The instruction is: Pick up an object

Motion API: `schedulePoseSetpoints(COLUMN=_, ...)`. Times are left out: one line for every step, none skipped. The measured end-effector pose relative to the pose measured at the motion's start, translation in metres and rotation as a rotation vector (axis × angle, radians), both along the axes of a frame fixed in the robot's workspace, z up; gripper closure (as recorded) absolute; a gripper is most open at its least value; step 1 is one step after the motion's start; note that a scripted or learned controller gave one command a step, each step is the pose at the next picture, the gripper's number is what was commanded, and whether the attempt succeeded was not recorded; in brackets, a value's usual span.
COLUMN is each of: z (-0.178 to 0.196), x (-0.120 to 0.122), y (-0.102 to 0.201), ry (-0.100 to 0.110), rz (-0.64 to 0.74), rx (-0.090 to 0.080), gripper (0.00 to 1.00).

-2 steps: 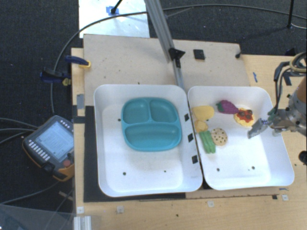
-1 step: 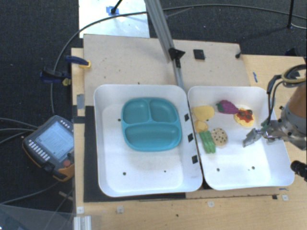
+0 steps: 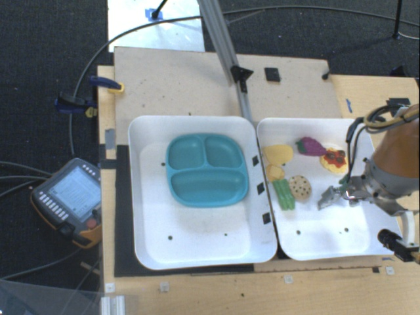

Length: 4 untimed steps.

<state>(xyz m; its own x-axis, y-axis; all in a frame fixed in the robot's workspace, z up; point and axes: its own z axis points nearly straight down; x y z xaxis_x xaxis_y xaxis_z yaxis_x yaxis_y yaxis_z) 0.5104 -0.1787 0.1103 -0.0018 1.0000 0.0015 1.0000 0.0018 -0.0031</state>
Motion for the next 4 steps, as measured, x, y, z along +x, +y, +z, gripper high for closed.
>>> schedulePoseSetpoints(z=0.014, x=0.002, y=-0.001, ry=-0.006, rz=0.0, rx=-0.002, gripper=1.0)
schedulePoseSetpoints(z=0.073, x=0.006, y=0.007, ry=-0.011, rz=0.004, rx=-0.003, gripper=1.0)
schedulePoseSetpoints(z=0.135, x=0.01, y=0.014, ry=-0.012, rz=0.005, rx=-0.004, gripper=1.0)
schedulePoseSetpoints(z=0.189, x=0.012, y=0.013, ry=-0.012, rz=0.004, rx=-0.004, gripper=1.0)
